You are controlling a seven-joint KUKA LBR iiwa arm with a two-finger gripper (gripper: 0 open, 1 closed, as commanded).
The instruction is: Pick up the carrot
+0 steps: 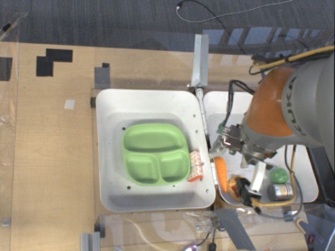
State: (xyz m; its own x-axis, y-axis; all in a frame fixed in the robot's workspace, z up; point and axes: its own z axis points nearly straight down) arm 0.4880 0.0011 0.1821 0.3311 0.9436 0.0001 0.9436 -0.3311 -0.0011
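Note:
The orange carrot [221,172] lies lengthwise along the left wall of the right bin [214,114], near its front corner. My gripper [242,149] hangs over the middle of the right bin, just right of the carrot's upper end and slightly behind it. The grey wrist with its orange band covers much of the bin behind it. Nothing shows as held.
The left bin [110,140] holds a green divided plate [156,153], with a small red-and-white packet [195,165] at the plate's right edge. In the right bin's front are a green round item [279,175], a metal can [281,192] and a small yellow-orange item [234,184].

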